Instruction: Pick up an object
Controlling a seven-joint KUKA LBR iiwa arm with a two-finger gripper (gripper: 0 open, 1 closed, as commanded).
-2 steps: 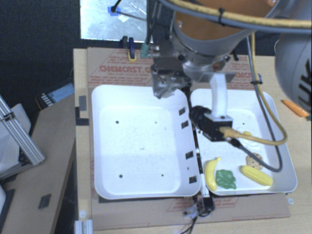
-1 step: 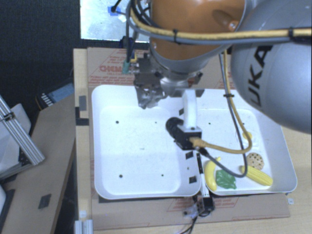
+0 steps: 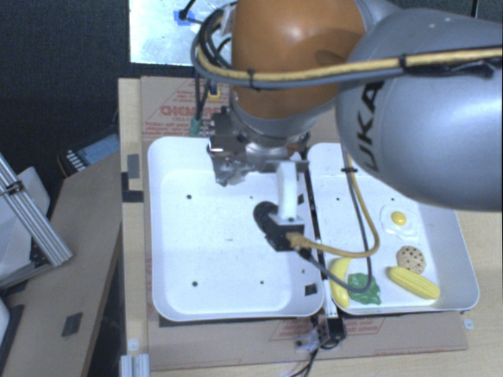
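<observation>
**Still approaching, nothing picked yet**

My gripper [image 3: 228,171] hangs low over the far right part of the left bin [image 3: 196,250]. I cannot tell how wide it stands or whether it has hold of anything. The things to pick lie in the right bin [image 3: 444,246], toward its near end: egg [image 3: 398,220], cookie [image 3: 409,258], corn [image 3: 414,283], banana [image 3: 339,280] and a green leaf [image 3: 364,289]. I judge this the approach step. The next move calls for crossing the divide and coming down squarely on one item.
</observation>
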